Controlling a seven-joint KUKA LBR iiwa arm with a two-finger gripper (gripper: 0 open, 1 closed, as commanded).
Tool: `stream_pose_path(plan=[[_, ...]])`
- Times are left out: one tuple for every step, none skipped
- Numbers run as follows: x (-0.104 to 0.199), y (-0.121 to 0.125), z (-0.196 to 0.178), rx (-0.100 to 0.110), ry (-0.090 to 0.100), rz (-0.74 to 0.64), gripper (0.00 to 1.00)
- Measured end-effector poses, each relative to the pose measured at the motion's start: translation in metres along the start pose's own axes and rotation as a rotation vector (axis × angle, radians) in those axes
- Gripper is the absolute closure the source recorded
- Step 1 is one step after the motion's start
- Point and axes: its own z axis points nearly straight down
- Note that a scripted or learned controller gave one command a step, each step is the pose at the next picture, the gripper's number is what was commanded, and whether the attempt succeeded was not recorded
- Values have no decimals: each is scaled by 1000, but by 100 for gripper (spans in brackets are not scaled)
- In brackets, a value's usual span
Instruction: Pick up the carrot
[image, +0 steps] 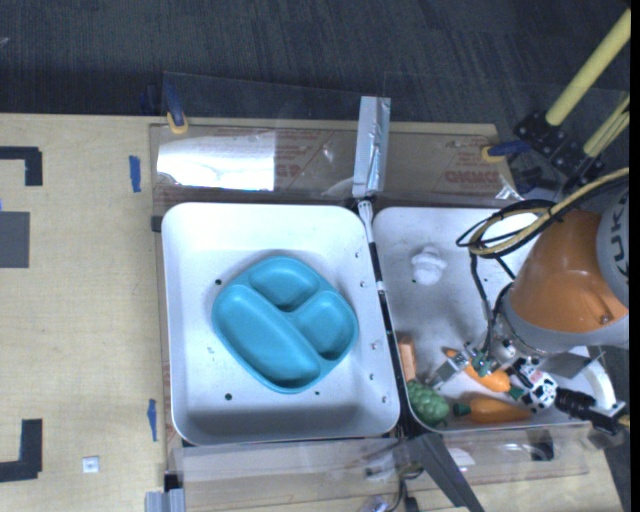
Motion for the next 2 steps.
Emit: stream_pose_path(plan=[[-1,2,-11,-6,-4,1,100],[27,37,-97,4,3,282,100]])
